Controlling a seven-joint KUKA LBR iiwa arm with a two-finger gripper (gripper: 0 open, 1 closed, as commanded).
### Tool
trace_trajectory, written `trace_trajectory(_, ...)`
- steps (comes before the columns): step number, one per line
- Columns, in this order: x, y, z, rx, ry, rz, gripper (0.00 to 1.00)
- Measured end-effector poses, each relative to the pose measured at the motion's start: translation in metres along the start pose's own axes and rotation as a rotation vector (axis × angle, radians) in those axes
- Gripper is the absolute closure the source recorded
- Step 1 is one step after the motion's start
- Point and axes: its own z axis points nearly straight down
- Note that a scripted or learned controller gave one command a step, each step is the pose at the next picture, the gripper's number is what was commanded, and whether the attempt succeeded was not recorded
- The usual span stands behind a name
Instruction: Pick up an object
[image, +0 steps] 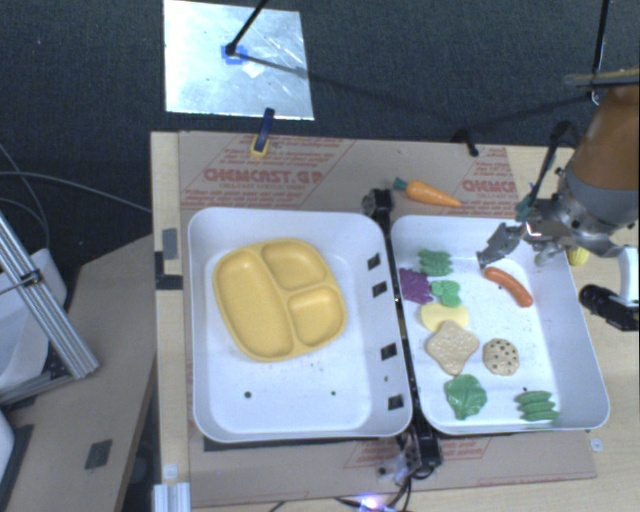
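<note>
The grey metal pincer (497, 250) hangs over the right white plastic bin (585, 350), just above the orange-red toy sausage (510, 286); can't tell if it's released or clenched; sausage lies on the bin floor; yellow divided plastic tray (278, 298) sits in the left white bin (205, 330).

Arm in from right, wrist tilted, gripper (500, 246) low, pointing left

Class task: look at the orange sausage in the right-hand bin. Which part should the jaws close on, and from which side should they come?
Grip the sausage across its middle, coming straight down from above. It lies flat and slanted on the bin floor, long and narrow, so the jaws should probably straddle its short width, turned square to its length. Bare floor on both sides leaves room; the gripper hangs near its upper end.
</note>
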Motion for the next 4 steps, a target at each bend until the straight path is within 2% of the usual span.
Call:
trace_trajectory(1,-0.002,-0.079,0.095,0.013,0.004,0.005,0.00)
trace_trajectory(2,0.050,-0.103,0.152,0.008,0.005,-0.003,0.00)
trace_trajectory(3,0.046,-0.100,0.138,-0.001,0.001,0.001,1.00)
trace_trajectory(4,0.123,-0.091,0.048,-0.009,0.004,-0.011,1.00)
